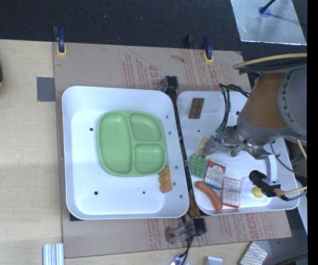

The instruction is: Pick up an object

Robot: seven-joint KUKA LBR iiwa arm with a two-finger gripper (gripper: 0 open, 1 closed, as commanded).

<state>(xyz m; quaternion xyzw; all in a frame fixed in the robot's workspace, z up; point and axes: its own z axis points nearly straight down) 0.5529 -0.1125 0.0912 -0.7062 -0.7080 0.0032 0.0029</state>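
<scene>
White plastic makes up both bins, which sit side by side on a sheet of cardboard point(120, 65) that is held to the bench point(15, 148) by two blue clamps point(61, 38) along its far edge.

The left bin point(70, 148) holds a pale green plate point(131, 142) with three compartments, lying flat near the bin's middle. An orange block point(165, 179) lies just off the plate's near right corner, close to the bin's right wall.

The right bin point(208, 106) carries the loose things. A brown block point(196, 107) lies alone toward its far left corner. A green piece point(197, 163) sits against the left wall about halfway down. Just beside it is a white and red packet point(215, 174), and a second packet point(232, 192) lies nearer the bin's near edge. A sausage point(209, 195) lies at a slant by the near left corner, touching or overlapping the second packet. A small yellow piece point(257, 192) rests toward the near right corner.

The arm point(264, 101) reaches in over the right bin's right wall. The gripper point(221, 142) hangs low over the middle of that bin, just beyond the green piece and the packet. Whether it is open or closed cannot be told, and whether it touches anything cannot be told either.
</scene>
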